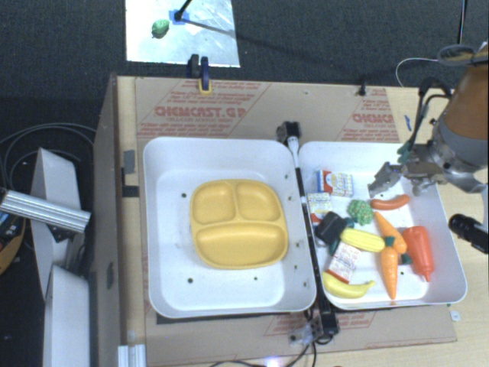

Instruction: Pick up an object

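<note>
Bench point(229, 105) | hand point(391, 179) above right bin point(451, 274), near sausage point(390, 202)

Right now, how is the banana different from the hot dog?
The banana is yellow and curved; the hot dog is orange-red and nearly straight. The banana lies at the near edge of the right bin, while the hot dog lies farther back, close under the gripper. Both are small toy foods lying flat.

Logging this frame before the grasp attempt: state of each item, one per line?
gripper: above right bin's top edge, nothing seen between fingers
yellow tray: flat in left bin, compartments bare
sausage: lying by gripper
broccoli: loose in pile
carrot: lying flat
banana: lying near front rim
</note>
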Action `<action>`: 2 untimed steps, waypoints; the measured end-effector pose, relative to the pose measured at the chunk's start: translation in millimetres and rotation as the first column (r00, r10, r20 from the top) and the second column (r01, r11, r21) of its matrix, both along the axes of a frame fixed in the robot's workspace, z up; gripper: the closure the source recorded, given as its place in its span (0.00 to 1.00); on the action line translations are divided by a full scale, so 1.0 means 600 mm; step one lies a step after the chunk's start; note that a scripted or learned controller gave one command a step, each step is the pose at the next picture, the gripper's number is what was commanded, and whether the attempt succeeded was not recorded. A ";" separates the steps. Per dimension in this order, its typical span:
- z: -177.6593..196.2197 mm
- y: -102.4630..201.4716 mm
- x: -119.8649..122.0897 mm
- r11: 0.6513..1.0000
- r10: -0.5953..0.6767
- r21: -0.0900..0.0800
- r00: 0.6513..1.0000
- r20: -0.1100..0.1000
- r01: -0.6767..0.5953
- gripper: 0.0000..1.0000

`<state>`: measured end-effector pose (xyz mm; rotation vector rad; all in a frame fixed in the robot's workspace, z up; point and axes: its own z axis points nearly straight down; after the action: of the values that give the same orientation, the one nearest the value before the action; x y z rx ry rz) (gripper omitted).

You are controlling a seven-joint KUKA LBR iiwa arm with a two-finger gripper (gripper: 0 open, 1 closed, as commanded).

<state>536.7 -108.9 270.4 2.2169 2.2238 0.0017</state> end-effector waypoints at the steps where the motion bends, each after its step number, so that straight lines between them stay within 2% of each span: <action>1: -0.282 0.012 -0.015 1.000 -0.003 0.001 1.000 -0.005 0.003 0.00; 2: -0.311 0.025 -0.021 1.000 -0.002 0.001 1.000 -0.002 0.002 0.00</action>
<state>524.2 -93.6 84.0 2.2211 2.2230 0.0002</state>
